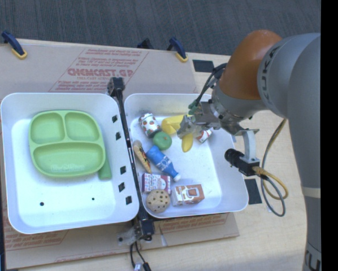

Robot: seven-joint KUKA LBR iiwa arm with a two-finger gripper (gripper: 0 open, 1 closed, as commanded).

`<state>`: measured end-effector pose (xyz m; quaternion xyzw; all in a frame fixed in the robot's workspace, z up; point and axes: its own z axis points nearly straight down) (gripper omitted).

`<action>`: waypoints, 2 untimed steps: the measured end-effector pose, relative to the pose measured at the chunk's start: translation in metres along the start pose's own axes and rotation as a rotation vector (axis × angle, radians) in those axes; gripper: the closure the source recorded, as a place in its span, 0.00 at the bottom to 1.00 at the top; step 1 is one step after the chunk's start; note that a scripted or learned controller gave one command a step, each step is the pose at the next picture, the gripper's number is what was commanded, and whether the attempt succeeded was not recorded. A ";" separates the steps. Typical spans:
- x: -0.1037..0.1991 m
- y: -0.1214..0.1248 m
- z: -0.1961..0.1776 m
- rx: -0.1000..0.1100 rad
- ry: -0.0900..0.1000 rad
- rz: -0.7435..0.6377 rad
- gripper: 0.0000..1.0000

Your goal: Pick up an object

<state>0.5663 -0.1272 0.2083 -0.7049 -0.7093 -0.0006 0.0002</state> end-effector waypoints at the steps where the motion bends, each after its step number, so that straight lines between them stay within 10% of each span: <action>1: 0.075 -0.006 -0.043 0.002 0.000 0.001 1.00; 2: 0.107 -0.031 -0.012 0.004 -0.002 -0.001 1.00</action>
